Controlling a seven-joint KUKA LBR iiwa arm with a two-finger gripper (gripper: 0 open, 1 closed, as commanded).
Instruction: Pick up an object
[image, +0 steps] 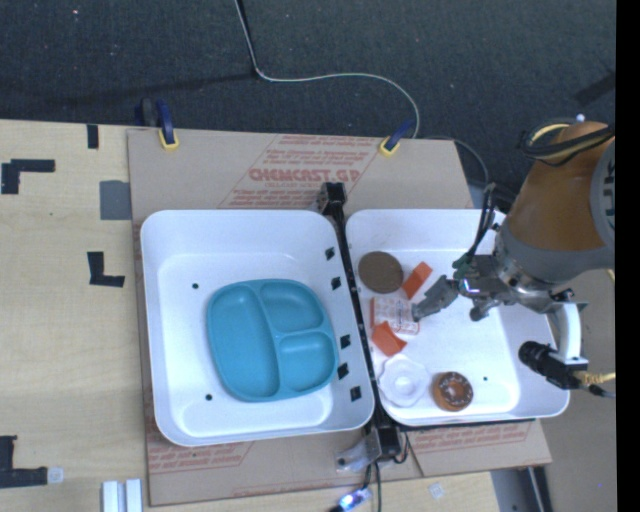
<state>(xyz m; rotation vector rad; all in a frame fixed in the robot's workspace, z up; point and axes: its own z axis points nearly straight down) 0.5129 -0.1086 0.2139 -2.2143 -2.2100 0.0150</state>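
The right bin (500, 350) holds several small objects: a brown round disc (380, 271), an orange block (416, 279), a white packet with red print (396, 313), an orange-red piece (388, 340), a clear round lid (403, 381) and a chocolate donut (452, 390). My gripper (458, 302) hangs over the middle of this bin, just right of the orange block and the packet. Its fingers are spread open, and nothing is between them. The left fingertip (432, 298) is close to the packet's right edge.
A blue divided plate (272, 335) lies in the left bin (165, 250). A black divider (345, 290) runs between the two bins. The arm's grey and orange body (560, 215) covers the right bin's far right corner. A cable (330, 75) crosses the floor behind.
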